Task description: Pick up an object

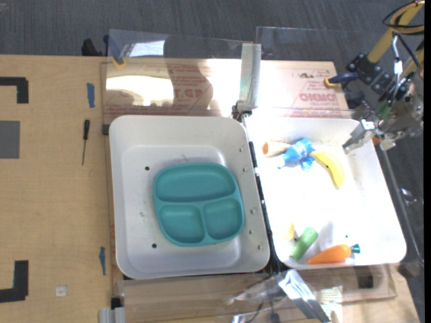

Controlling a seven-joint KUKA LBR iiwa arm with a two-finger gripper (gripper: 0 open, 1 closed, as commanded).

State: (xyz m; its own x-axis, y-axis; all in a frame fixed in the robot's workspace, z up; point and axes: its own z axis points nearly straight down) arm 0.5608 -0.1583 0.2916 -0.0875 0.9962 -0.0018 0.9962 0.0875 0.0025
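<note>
the gripper [355, 138] hangs at the upper right edge of the right bin [387, 180], and whether it is spread or closed cannot be told from here; nothing shows in its grasp. the nearest thing is the banana [330, 166], just to its left and a little toward the camera, its long axis running slantwise from upper left to lower right, with the blue toy [298, 153] touching its upper end. the carrot [331, 253] and green piece [304, 243] lie well apart at the bin's near edge, so the banana looks the likelier pick.
</note>
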